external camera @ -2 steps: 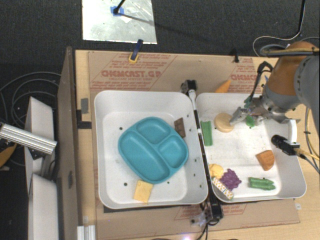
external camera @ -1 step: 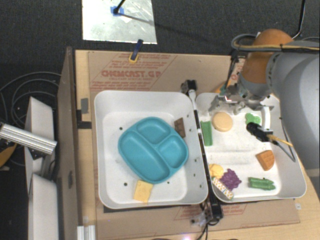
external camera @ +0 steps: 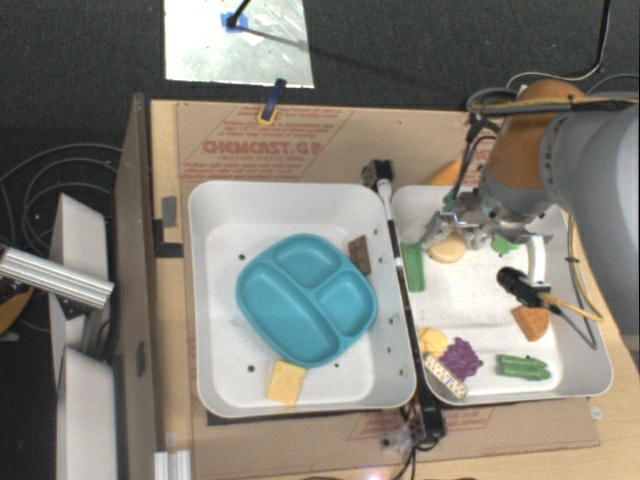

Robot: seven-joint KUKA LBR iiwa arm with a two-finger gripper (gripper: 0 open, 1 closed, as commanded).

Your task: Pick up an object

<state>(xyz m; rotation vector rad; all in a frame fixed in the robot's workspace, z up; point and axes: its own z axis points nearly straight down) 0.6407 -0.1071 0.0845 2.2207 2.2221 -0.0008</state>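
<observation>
My gripper (external camera: 458, 226) hangs low over the back left part of the right bin (external camera: 590, 368). A pale beige oval piece (external camera: 447, 251) lies right under it, and I cannot tell whether the two touch. A green block (external camera: 412, 267) lies just left of that piece, against the bin's left wall. Toward the front of this bin are an orange wedge (external camera: 531, 322), a purple bunch of grapes (external camera: 461, 356), a green toy vegetable (external camera: 523, 367), a small yellow piece (external camera: 433, 341) and a striped flat piece (external camera: 446, 379).
The left bin (external camera: 215, 268) holds a teal divided plate (external camera: 305, 298), a yellow square (external camera: 286, 382) at the front and a small brown piece (external camera: 360, 255) near the right wall. The grey arm (external camera: 590, 158) comes in over the right bin's back right corner.
</observation>
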